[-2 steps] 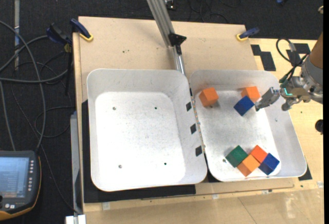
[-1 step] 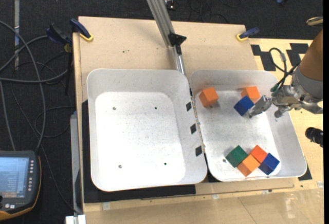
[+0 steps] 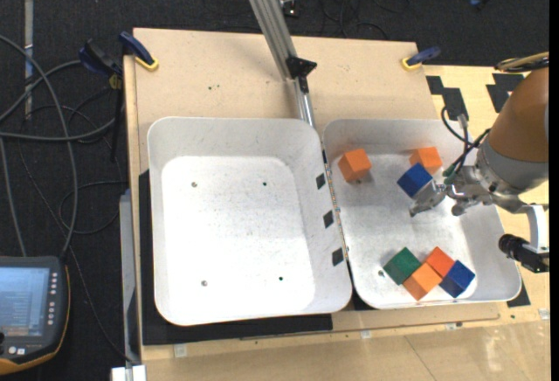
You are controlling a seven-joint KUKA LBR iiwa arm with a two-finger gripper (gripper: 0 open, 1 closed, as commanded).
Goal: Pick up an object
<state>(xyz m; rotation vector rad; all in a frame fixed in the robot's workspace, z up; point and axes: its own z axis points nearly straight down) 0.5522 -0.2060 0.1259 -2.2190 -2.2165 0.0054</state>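
My gripper (image 3: pixel 439 204) hangs over the right bin (image 3: pixel 371 222), reaching in from the right. It is open, with nothing between its fingers. A blue cube (image 3: pixel 415 180) lies just up and left of the left fingertip (image 3: pixel 421 204), close to it or touching it. Behind the blue cube sits an orange cube (image 3: pixel 425 158). Another orange cube (image 3: pixel 355 165) rests near the bin's back left. At the front lies a cluster: a green cube (image 3: pixel 402 266), an orange cube (image 3: pixel 423 281), a red-orange cube (image 3: pixel 439 262) and a second blue cube (image 3: pixel 458 278).
The left bin (image 3: pixel 236 218) adjoins the right one along a shared rim. A slanted metal rod (image 3: pixel 266 8) comes down from the back to the rim between them. Clamps hold the board's far corners. Cables and a pendant lie on the floor at left.
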